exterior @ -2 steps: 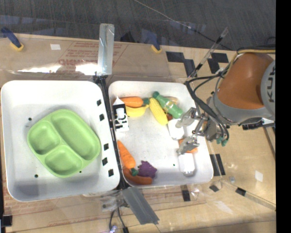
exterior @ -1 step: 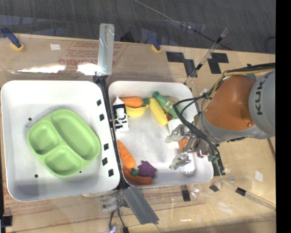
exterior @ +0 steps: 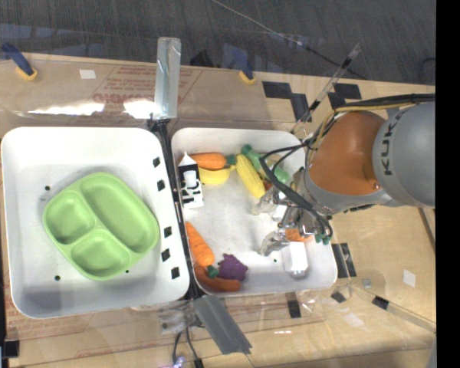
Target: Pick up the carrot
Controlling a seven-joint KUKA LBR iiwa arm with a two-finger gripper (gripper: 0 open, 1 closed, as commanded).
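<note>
- Nearest, the long orange plastic carrot [exterior: 198, 245] lies along the right white bin's [exterior: 238, 286] left wall, beside a purple toy [exterior: 231, 267], easy to reach.
- Farther along that bin's right side, the pincer [exterior: 291, 234] hovers low; whether it is wide or narrow, I cannot tell.

A green divided plate [exterior: 100, 225] lies in the left white bin [exterior: 15, 205]; the right bin [exterior: 238, 194] holds a corn cob [exterior: 250, 175], a yellow piece [exterior: 215, 175], a purple piece [exterior: 231, 267].
</note>
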